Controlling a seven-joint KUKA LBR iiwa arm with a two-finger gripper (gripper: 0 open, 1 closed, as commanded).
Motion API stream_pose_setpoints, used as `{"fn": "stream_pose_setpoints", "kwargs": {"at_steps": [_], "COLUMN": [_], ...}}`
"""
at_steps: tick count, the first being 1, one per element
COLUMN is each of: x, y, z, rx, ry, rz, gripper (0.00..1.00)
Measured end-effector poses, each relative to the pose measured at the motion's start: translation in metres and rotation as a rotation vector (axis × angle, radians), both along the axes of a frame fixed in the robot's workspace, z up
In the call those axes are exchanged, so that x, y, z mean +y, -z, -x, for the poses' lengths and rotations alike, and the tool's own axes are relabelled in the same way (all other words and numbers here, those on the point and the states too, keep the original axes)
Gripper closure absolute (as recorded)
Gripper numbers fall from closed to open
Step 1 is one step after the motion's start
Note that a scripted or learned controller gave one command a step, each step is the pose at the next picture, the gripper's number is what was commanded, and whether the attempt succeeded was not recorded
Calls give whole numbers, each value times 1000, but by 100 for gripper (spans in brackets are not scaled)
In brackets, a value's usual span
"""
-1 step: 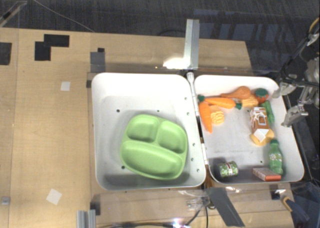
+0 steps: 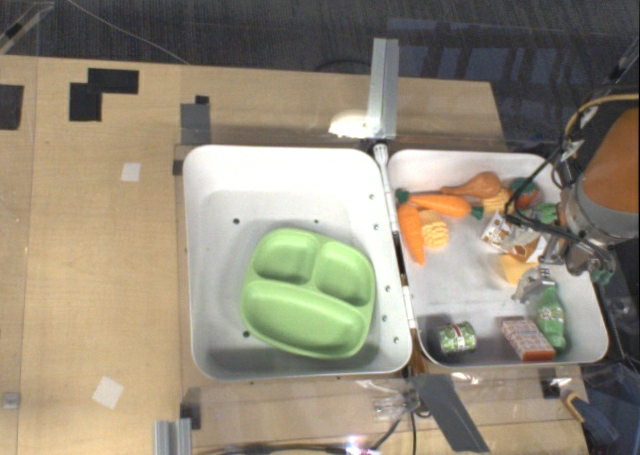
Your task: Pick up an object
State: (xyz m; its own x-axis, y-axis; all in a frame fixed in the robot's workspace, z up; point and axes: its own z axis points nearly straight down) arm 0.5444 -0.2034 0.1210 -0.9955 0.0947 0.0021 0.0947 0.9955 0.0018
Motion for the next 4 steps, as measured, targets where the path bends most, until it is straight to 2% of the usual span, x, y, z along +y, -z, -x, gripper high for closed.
{"fn": "stream_pose_setpoints", "kwargs": {"at_steps": [1, 2, 3, 4], "x": [-3, -3, -1, -1], "y": [24, 24, 24, 26], "z": [37, 46, 45, 25], "rx": [-33, -37, -38, -20], "ry": [-11, -13, -154, -341], "rz": [10, 13, 13, 9], "gripper": [0, 0, 0, 0]}}
